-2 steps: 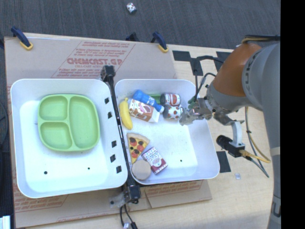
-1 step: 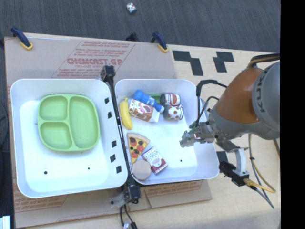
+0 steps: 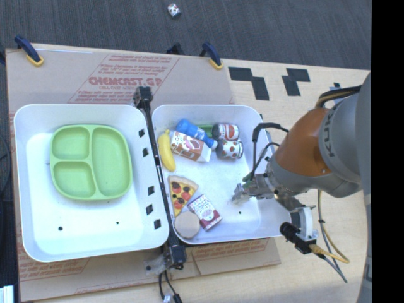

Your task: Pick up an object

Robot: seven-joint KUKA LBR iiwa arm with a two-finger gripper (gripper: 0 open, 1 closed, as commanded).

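Two shallow white bins sit side by side on the table. Left bin (image 3: 38, 232) holds a pale green divided plastic plate (image 3: 91, 163). Right bin (image 3: 252, 229) carries the pickable things — a yellow toy banana (image 3: 166, 151), a pizza slice (image 3: 181, 193), a round tan disc (image 3: 187, 225), a small red-and-white packet (image 3: 205, 211), a blue bottle (image 3: 191, 130), a printed carton (image 3: 190, 147) and two small cans (image 3: 227, 139). Further right, the gripper (image 3: 243, 193) hangs low over bare bin floor — open or closed, I cannot tell.
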